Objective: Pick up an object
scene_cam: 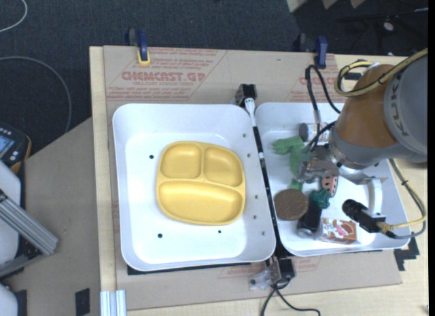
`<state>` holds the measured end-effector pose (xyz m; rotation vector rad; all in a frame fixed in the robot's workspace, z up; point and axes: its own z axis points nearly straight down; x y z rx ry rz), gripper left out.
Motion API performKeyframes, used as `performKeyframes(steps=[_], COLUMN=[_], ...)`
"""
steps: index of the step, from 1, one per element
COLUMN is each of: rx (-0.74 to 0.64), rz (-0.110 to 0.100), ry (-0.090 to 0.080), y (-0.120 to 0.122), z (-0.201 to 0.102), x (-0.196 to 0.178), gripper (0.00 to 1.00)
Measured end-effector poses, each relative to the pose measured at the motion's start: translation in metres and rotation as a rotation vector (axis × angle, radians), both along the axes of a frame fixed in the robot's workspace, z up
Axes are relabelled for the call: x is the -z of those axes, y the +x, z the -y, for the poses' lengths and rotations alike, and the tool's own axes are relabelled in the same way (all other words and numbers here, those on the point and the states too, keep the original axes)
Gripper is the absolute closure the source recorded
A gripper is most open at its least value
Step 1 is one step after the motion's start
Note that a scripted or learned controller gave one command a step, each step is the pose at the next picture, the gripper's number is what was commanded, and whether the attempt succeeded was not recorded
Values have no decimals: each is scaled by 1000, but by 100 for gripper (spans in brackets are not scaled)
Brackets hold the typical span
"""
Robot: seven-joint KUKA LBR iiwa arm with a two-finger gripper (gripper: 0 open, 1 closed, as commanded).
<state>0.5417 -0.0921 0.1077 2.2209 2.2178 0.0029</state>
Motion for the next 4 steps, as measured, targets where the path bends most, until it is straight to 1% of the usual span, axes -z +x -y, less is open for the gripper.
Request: performKeyframes(steps=[1, 2, 3, 4], rx=[-4, 0, -2, -10], rz=[18, -15, -14, -9], ry=[0, 2, 2, 5], y=[-44, -64, -64, -63], z=[-29, -28, -48, -128], x=[-345, -235, -148, -128], gripper=[100, 100, 100, 100])
